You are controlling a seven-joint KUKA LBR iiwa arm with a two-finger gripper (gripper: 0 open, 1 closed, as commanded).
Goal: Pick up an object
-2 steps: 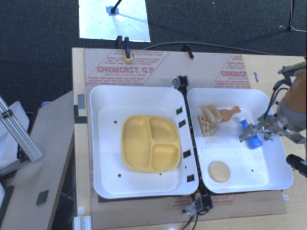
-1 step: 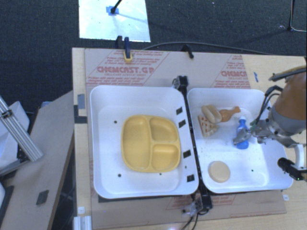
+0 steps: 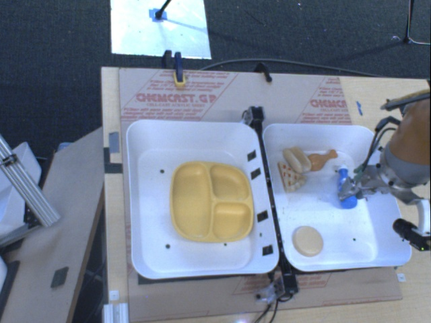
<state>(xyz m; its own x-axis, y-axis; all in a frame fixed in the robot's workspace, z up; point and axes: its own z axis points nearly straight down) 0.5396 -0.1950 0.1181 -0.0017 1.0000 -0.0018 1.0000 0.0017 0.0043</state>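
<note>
The right bin (image 3: 384,244) holds several toy foods: a hot-dog bun (image 3: 295,158), a waffle wedge (image 3: 289,177), a tan drumstick (image 3: 322,158) and a round beige cookie (image 3: 308,240). A small blue bottle-like object (image 3: 344,178) stands near the bin's right-hand part. My gripper (image 3: 351,192) reaches in from the right and is down at the blue object's lower end, touching or overlapping it. The object's base is hidden behind the gripper's tip.
The left bin (image 3: 145,247) carries a yellow divided plate (image 3: 211,201). A black hinge strip (image 3: 264,194) runs between the bins. The arm's grey body (image 3: 411,157) hangs over the right bin's right wall. Cardboard (image 3: 182,96) lies under both bins.
</note>
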